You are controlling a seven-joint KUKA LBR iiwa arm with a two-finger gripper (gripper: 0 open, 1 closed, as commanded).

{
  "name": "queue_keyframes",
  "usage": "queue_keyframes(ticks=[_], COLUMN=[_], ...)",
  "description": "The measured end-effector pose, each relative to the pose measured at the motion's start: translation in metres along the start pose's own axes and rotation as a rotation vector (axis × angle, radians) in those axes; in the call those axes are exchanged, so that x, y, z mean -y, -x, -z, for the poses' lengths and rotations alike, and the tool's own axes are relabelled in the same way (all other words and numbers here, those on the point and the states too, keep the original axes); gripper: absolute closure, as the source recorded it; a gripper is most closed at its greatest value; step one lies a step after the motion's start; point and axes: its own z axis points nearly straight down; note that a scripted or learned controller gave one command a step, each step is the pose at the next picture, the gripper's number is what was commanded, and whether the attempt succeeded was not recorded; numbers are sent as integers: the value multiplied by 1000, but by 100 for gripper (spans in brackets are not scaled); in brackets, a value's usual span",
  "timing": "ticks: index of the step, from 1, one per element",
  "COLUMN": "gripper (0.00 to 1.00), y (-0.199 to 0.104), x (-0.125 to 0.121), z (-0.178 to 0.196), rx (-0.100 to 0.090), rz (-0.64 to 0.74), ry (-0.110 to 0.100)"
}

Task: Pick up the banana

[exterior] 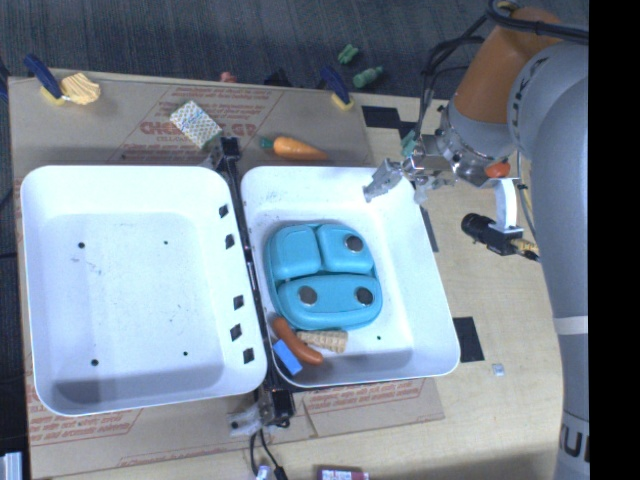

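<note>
The gripper (386, 180) hangs over the right bin's (432, 313) far corner; I cannot tell if it is wide or closed. The banana (323, 341), I think, lies sideways at the near wall, past the blue tray (322, 274).

The thick, smooth grey metal arm (560, 168) has rounded casings. A broad orange band (495, 68) wraps it above the wrist. Thin black cables (440, 58) loop along the wrist, and another runs over the top of the orange band. The small silver-grey metal claw (385, 180) hangs from a cluttered bracket with a small orange-red part and a black cylindrical fitting beside it.
</note>
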Motion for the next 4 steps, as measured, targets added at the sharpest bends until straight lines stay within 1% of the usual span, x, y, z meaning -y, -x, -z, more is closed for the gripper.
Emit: queue_keyframes(ticks=[1, 2, 3, 4], gripper=[0, 0, 0, 0], y=[0, 0, 0, -94], x=[105, 134, 158, 114], z=[64, 169, 264, 265], rx=[0, 3, 4, 5], rz=[128, 283, 386, 781], ry=[2, 5, 6, 6])
